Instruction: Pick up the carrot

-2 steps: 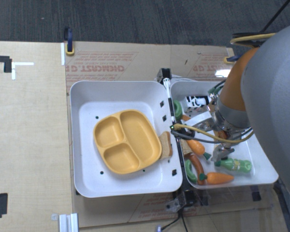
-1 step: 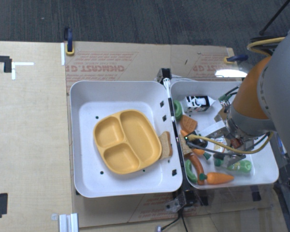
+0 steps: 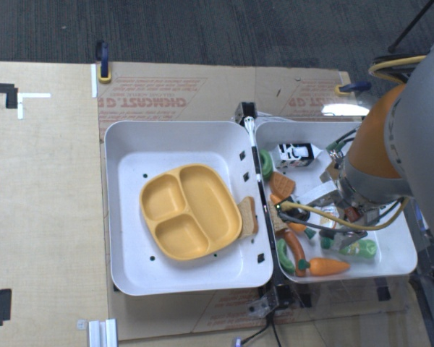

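Note:
The carrot (image 3: 328, 267), orange with a green stub at its left end, lies flat along the front wall of the right bin (image 3: 401, 262). My gripper (image 3: 341, 219) hangs low in the middle of that bin, above and slightly right of the carrot, with cables looped around it. Nothing shows it touching the carrot. The grey arm with its orange band (image 3: 376, 154) covers the bin's right half.
Around the carrot lie a brown sausage (image 3: 295, 247), a green piece (image 3: 283, 255), a pale green item (image 3: 359, 249), an orange-brown toy (image 3: 281, 186) and a black-and-white toy (image 3: 296, 152). The left bin (image 3: 123, 194) holds a yellow divided plate (image 3: 190, 212) and a toast slice (image 3: 247, 217).

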### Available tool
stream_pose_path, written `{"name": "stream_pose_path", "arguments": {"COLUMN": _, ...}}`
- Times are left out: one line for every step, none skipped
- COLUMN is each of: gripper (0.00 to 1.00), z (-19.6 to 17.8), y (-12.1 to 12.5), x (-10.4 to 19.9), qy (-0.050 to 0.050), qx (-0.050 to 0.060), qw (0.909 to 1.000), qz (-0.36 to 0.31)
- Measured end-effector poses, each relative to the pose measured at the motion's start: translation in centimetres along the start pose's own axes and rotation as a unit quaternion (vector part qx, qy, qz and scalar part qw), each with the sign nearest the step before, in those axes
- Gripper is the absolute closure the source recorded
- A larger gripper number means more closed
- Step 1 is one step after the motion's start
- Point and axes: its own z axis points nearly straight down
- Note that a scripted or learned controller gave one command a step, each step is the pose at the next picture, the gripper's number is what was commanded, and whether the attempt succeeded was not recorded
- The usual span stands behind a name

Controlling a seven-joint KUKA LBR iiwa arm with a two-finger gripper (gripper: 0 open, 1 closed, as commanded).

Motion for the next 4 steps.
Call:
{"name": "stream_pose_path", "arguments": {"gripper": 0.00, "z": 0.0, "y": -0.8, "x": 0.3, "qy": 0.001, "qx": 0.000, "qw": 1.0000, "qz": 0.007}}
{"name": "stream_pose_path", "arguments": {"gripper": 0.00, "z": 9.7, "y": 5.0, "x": -1.0, "qy": 0.007, "qx": -0.005, "qw": 0.9996, "qz": 0.028}}
{"name": "stream_pose_path", "arguments": {"gripper": 0.00, "z": 0.0, "y": 0.7, "x": 3.2, "qy": 0.001, "qx": 0.000, "qw": 0.9994, "qz": 0.036}}
{"name": "stream_pose_path", "arguments": {"gripper": 0.00, "z": 0.0, "y": -1.6, "x": 1.0, "qy": -0.001, "qx": 0.000, "qw": 0.9993, "qz": 0.038}}
